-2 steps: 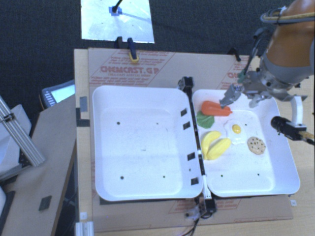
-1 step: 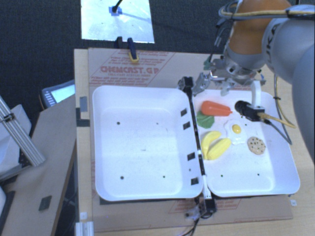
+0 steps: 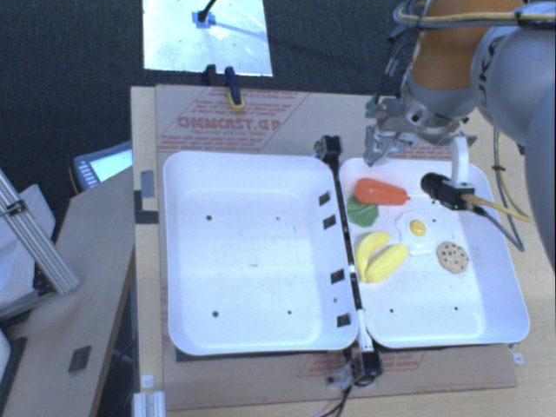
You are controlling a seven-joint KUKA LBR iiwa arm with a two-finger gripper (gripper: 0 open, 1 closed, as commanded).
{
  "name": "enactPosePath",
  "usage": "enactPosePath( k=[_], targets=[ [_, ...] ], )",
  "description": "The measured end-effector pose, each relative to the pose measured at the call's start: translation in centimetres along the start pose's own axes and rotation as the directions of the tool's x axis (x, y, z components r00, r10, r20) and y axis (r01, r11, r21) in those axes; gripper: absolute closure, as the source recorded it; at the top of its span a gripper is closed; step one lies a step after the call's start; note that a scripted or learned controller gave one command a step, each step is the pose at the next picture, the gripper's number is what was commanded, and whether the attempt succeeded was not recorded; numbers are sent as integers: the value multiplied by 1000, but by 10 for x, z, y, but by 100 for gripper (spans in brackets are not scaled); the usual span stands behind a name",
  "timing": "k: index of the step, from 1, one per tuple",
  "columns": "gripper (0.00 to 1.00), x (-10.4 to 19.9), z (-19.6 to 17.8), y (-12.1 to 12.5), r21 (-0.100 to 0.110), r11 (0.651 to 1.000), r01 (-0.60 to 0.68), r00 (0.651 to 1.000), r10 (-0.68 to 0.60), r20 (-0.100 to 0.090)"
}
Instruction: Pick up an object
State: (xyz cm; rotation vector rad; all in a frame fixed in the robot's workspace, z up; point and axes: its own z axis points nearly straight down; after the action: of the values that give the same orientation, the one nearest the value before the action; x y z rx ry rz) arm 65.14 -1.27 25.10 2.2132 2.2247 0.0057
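Near the right bin's [image 3: 495, 320] far-left corner, toy carrot [image 3: 380, 192] beside green leaf [image 3: 361, 212], bananas [image 3: 380, 257], fried egg [image 3: 416, 230], cookie [image 3: 452, 256] toward centre, gripper [image 3: 380, 152] above far edge, grip state unclear, left bin [image 3: 252, 259] alongside.

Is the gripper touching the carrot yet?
Apart. The camera view shows the gripper hanging above the right bin's back edge, with white bin floor visible between it and the carrot.
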Motion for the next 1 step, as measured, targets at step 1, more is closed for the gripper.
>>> enactPosePath(
  k=[1],
  targets=[
    [100,-102,-16,-69,6,1000,-14,1000,14,3]
  ],
)
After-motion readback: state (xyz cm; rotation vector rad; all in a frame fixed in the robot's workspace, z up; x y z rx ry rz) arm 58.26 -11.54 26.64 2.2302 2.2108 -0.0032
